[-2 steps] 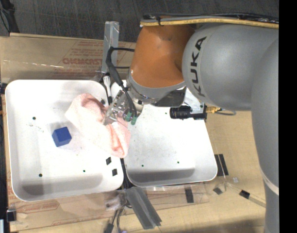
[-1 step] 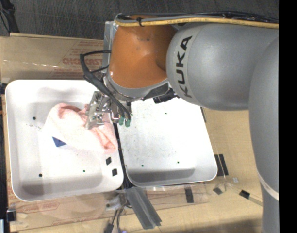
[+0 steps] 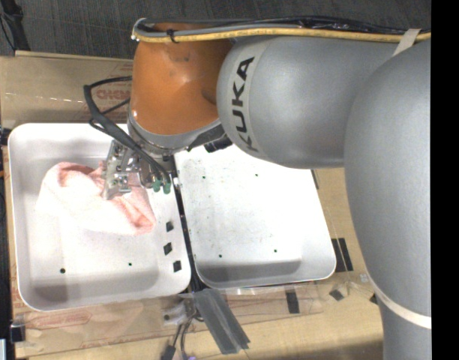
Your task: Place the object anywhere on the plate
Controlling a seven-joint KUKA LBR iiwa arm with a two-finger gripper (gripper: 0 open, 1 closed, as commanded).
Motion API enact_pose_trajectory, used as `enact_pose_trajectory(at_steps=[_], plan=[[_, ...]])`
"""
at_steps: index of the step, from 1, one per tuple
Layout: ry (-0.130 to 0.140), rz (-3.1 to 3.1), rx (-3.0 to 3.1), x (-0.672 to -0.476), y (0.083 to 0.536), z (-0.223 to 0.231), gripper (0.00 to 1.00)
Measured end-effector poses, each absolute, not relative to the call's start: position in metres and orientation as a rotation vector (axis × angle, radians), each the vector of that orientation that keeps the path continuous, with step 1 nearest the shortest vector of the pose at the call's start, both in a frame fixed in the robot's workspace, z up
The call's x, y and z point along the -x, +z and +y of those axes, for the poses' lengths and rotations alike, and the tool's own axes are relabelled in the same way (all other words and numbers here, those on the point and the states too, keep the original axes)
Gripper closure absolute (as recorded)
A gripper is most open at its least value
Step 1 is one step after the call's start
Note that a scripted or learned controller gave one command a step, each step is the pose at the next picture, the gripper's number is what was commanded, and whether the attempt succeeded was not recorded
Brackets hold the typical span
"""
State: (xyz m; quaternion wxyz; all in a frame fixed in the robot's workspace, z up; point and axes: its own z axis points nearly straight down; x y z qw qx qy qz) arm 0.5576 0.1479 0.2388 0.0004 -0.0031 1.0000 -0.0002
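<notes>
In the left bin (image 3: 34, 276) lies a white, rounded thing with a pink mottled rim, seemingly the plate (image 3: 83, 201). My gripper (image 3: 121, 178) hangs over the plate's upper right part, close to the pink rim. The metal gripper body and the orange wrist band (image 3: 169, 73) above it cover whatever lies directly beneath. No separate object is visible on the plate or at the gripper.
The right bin (image 3: 252, 223) sits against the left one, with a dividing edge between them. The big grey arm covers the upper right of the view. Cardboard and tape lie under the bins, with a cable at the front.
</notes>
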Motion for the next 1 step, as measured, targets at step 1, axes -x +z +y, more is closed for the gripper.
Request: enact_pose_trajectory(at_steps=[1], plan=[[-0.001,3.14,0.01,-0.5578,0.2392,0.1477,0.0]])
